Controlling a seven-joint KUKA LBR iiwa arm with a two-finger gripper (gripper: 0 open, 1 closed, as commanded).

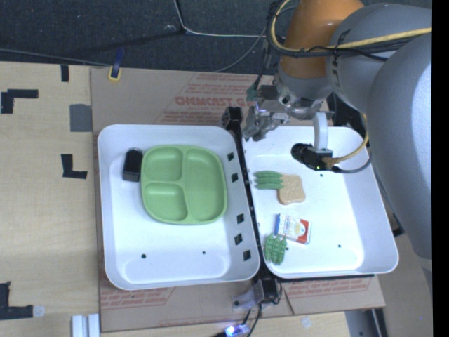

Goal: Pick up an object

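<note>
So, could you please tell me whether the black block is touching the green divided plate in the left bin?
Touching. In the camera view the black block sits right against the left rim of the green divided plate, with no white bin floor showing between them.

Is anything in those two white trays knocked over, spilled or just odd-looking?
Nothing looks spilled or broken. The green divided plate lies flat in the left bin, a small black object at its edge. The right bin's small items lie apart.
</note>
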